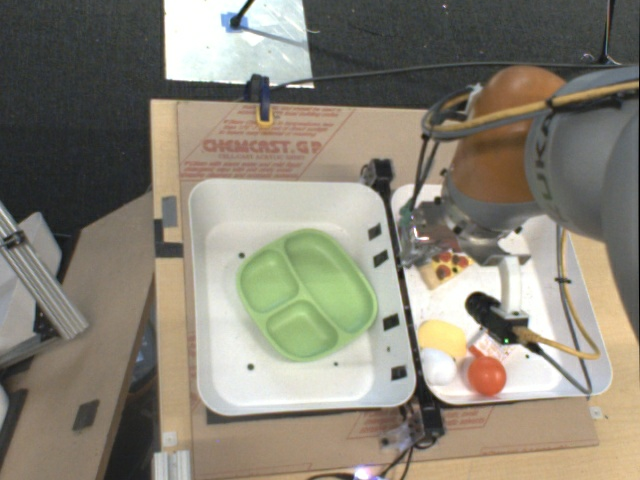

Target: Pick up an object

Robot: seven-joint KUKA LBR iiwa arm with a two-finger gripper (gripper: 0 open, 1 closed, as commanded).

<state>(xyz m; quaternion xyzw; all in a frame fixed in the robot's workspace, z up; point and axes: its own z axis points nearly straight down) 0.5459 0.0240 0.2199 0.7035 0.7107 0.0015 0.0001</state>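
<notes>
The grey arm (pixel 570 148) reaches in over the right bin (pixel 545 393), and its pincer (pixel 424 238) hangs low over that bin's far left corner, close to the wall shared with the left bin (pixel 225 228). The orange band and wrist hide most of the pincer from above, so I cannot tell whether it is spread or pressed together, and nothing can be seen gripped in it. The things to be picked up all lie in the right bin, on the near side of the pincer. Just beside it, slightly toward the camera, lies a pale wedge-shaped toy with red spots (pixel 447 266), like a slice of pizza; whether the pincer touches it cannot be made out. Farther toward the camera from the pincer sits a yellow rounded object (pixel 445 338), and a small white ball (pixel 437 366) lies touching its near side, against the bin's left wall. A red ball (pixel 487 376) rests near the bin's front rim, just beside the white ball and well apart from the pincer. Across the dividing wall, on the side of the pincer away from the arm, a green divided plate (pixel 305 293) lies flat in the middle of the left bin. Both bins sit on a brown printed sheet (pixel 280 140) on the desk (pixel 115 258).
</notes>
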